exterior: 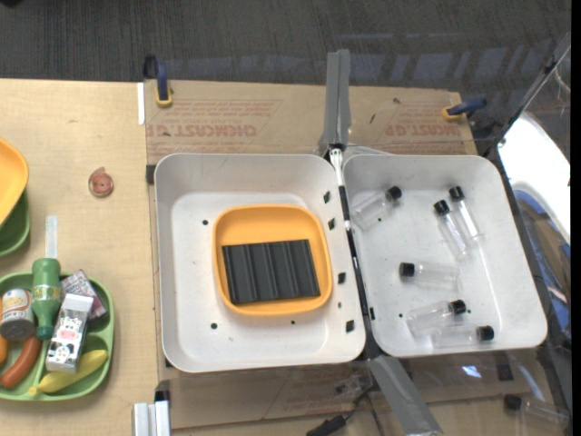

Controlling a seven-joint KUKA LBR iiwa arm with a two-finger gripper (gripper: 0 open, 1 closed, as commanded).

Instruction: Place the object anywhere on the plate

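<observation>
1. Camera view: the yellow plate point(270, 218) sat in the left bin point(182, 243) and carried a dark ribbed pad point(272, 272).
2. The vials point(454, 221) all lay loose in the right bin point(508, 243), the side the arm reaches from.
3. The pincer's state, released or clenched, could not be told.
4. Judged so, nothing was done: picking, carrying and placing a vial all remained.

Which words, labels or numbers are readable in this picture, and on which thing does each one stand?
"CHEMCAST GP": red print, upside down, on the brown cardboard sheet behind the left bin.
The same red print stands behind the right bin; only "GP" is clear there.
Labels on the small carton and the can on the green plate: too small to read.
</observation>
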